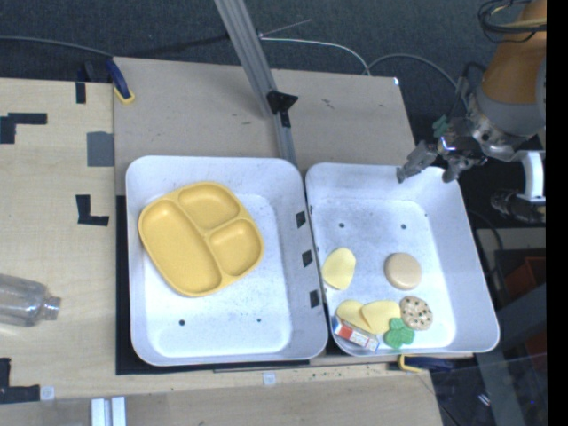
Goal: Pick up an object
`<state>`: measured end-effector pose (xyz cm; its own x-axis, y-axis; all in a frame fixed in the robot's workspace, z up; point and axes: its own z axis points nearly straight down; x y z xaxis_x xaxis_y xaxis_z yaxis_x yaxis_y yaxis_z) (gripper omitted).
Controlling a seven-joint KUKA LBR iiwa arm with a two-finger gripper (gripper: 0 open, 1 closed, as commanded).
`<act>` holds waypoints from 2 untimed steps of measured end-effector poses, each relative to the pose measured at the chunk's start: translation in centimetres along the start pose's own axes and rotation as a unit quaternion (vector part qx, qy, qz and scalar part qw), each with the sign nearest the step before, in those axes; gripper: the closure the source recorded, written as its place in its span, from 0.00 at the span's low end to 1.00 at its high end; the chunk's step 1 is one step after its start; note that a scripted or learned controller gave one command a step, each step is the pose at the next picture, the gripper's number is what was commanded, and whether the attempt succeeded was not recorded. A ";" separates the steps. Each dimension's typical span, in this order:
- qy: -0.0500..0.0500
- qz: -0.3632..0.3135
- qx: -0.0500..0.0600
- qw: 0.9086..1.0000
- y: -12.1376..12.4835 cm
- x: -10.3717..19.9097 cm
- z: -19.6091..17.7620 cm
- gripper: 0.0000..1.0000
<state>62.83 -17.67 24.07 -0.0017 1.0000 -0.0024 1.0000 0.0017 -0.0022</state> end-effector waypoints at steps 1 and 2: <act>0.000 0.001 0.001 1.000 -0.1 -1.5 2.1 0.00; 0.003 -0.001 0.005 1.000 -4.6 7.2 13.1 0.00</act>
<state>58.19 -10.54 10.94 -0.0043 1.0000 0.0038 0.9999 0.0043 -0.0121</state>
